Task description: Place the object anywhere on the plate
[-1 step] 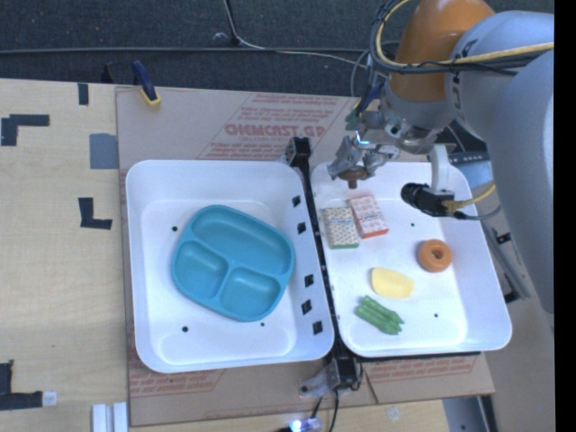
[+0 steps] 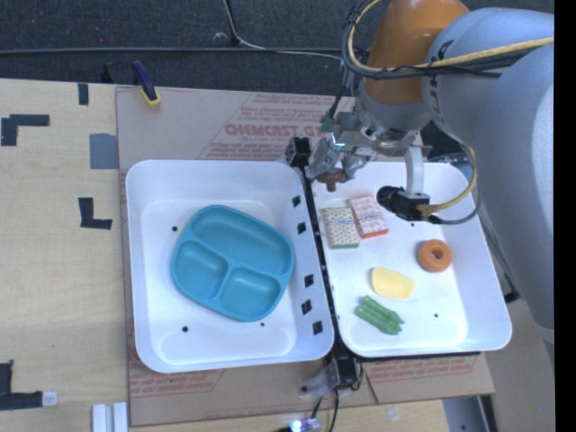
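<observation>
A blue divided plate (image 2: 234, 261) lies in the left white bin (image 2: 144, 196). My gripper (image 2: 329, 169) hangs over the far end of the divider between the two bins, above the right bin's (image 2: 486, 327) back left corner. A small brownish shape sits at its tip, and I cannot tell whether that is an object or part of the gripper. Just below it in the right bin lie a green-patterned box (image 2: 340, 226) and a pink box (image 2: 368, 216) side by side. An orange doughnut (image 2: 435, 256), a yellow piece (image 2: 391, 283) and green bean pods (image 2: 379, 315) lie nearer the front.
The grey arm with its orange band (image 2: 414, 25) fills the upper right and overhangs the right bin's far side. A black cable fitting (image 2: 400, 201) hangs beside the pink box. Both bins rest on brown cardboard (image 2: 243, 124).
</observation>
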